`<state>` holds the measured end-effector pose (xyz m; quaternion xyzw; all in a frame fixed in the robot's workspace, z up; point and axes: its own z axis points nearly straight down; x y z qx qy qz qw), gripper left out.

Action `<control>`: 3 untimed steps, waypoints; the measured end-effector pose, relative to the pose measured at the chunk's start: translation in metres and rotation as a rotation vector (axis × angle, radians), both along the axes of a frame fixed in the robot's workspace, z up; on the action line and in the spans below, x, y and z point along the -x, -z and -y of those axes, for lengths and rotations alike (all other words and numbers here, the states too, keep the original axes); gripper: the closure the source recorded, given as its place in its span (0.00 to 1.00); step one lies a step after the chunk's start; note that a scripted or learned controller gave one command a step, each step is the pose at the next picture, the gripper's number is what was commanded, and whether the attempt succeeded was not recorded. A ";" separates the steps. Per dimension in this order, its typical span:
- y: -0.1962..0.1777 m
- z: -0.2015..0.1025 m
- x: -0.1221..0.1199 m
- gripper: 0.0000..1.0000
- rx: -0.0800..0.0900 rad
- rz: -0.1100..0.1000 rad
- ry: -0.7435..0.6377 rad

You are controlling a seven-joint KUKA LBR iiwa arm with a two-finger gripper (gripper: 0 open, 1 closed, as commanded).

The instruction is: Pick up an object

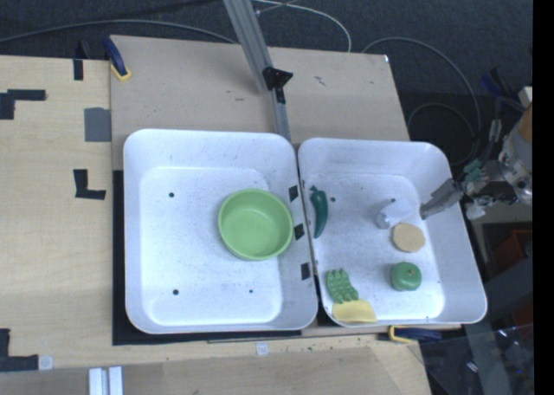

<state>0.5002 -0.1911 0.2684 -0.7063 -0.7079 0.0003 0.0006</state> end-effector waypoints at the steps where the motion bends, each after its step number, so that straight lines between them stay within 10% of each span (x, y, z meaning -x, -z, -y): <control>1: 0.000 0.000 0.000 0.00 0.000 0.000 0.000; 3: 0.125 0.000 0.009 0.00 -0.002 -0.007 0.002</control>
